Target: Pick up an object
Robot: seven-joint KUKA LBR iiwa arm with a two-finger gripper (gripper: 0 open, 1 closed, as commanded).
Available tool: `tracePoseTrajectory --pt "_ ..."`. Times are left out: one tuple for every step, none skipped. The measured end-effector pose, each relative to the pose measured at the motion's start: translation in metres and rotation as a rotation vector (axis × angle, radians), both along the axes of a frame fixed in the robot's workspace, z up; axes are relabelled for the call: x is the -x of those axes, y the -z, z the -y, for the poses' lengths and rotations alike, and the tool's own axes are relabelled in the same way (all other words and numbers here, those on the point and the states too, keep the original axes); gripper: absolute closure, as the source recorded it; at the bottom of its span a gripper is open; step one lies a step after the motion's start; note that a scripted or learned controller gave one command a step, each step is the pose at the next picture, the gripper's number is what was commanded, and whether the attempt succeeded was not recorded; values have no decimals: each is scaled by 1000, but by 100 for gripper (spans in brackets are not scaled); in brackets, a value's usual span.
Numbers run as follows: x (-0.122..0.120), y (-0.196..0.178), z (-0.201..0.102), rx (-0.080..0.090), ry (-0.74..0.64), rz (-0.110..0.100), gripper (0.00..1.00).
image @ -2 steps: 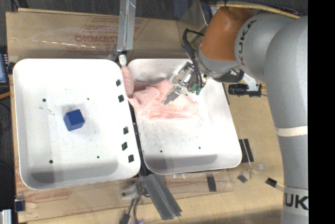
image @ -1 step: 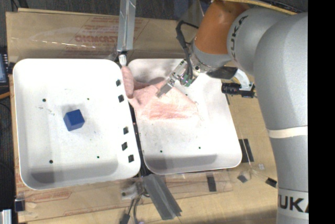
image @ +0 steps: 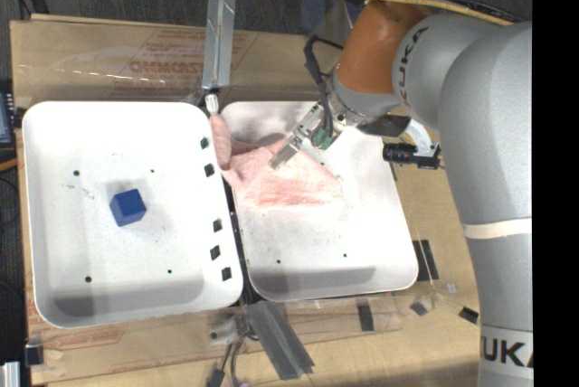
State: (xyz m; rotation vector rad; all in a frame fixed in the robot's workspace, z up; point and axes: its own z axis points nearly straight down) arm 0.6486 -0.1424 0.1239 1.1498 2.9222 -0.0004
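White "UKA" letters stand on the arm's base [image: 505,349]; faint red print on the cardboard [image: 136,51] is unreadable.

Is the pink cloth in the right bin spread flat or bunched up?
Mostly spread flat: the pink cloth lies thin over the right bin floor, its left part bunched against the wall.

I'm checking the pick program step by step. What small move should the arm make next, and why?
Probably a short descent onto the pink cloth. The gripper sits over the cloth's upper part in the right bin, and no cloth shows between its fingers, so nothing looks grasped yet. The blue cube lies far off in the left bin.
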Motion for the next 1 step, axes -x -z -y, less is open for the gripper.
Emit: tracePoseTrajectory --pt "0 0 0 0 0 0 0"
